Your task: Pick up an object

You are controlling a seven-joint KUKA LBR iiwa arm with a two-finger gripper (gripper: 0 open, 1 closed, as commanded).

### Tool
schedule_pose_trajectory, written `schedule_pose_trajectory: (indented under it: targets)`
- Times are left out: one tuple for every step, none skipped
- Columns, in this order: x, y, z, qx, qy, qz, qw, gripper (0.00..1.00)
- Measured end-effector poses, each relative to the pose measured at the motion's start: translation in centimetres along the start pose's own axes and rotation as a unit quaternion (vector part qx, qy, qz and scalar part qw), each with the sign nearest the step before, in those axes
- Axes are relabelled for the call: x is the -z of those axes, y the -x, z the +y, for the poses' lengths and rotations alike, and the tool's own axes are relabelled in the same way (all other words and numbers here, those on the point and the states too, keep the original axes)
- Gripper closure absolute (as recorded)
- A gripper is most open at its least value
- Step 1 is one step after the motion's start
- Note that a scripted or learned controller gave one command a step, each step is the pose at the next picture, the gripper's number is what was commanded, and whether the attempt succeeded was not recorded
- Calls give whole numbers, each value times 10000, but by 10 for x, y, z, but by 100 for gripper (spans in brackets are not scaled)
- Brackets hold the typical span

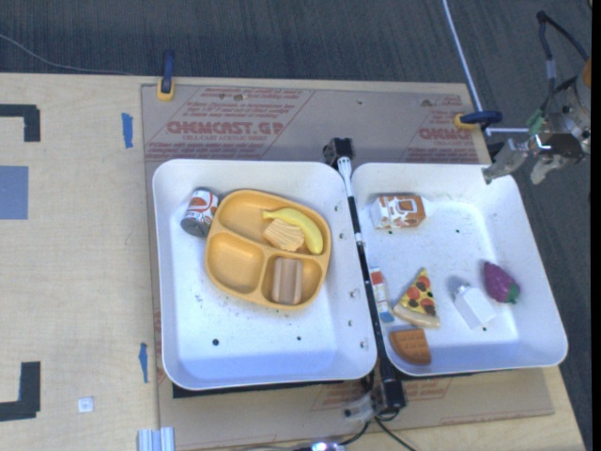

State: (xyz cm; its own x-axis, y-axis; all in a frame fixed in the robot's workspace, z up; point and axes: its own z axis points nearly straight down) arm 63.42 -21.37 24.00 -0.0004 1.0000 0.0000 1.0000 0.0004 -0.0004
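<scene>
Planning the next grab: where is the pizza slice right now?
The pizza slice lies in the right bin, near its front left corner. A small white block is to its right and a brown biscuit just in front.

I work in a robotics lab: my desk (75, 252) is a plywood board with blue tape marks (127, 131), a clamped sheet (310, 125) under two white bins (178, 346), cables (371, 412) at the near edge, grey carpet (282, 17) beyond.
</scene>
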Motion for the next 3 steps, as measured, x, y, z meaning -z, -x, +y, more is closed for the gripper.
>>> schedule_pose_trajectory:
  targets:
    - [-140,-31,2,4,16,-6,10000,0]
    - [-151,-70,-65,-3,54,-19,10000,0]
    - [-150,-118,-108,-2,77,-24,10000,0]
